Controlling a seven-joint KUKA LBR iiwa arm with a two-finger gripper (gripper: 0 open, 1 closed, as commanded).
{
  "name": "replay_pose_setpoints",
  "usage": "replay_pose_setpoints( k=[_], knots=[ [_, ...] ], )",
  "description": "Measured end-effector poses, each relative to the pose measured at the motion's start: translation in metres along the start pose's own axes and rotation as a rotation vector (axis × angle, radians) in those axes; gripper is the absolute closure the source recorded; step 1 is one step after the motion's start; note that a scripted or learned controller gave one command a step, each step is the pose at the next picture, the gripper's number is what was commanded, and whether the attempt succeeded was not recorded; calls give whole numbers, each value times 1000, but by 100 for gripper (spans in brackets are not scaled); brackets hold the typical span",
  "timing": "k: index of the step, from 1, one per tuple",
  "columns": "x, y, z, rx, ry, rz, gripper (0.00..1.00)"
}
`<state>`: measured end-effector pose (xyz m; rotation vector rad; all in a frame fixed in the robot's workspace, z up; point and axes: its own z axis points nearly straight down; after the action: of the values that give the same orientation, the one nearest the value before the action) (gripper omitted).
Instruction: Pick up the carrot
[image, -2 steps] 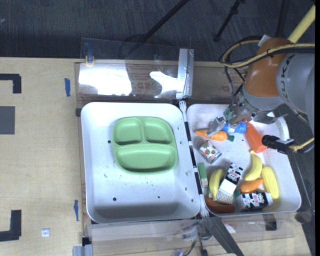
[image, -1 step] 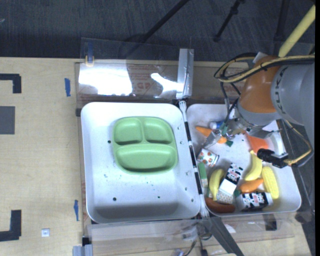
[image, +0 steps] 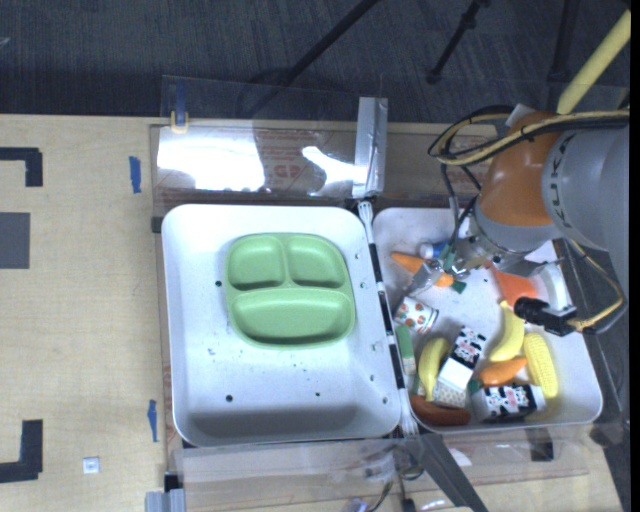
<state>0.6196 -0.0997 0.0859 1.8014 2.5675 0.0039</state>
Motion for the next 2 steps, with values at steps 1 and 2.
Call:
replay_pose_setpoints(
  k=[1, 2],
  knots=[
    [36, 16, -96, 5, 3, -137, 0],
    [-12, 25, -25, -10, -2, -81, 0]
  ],
)
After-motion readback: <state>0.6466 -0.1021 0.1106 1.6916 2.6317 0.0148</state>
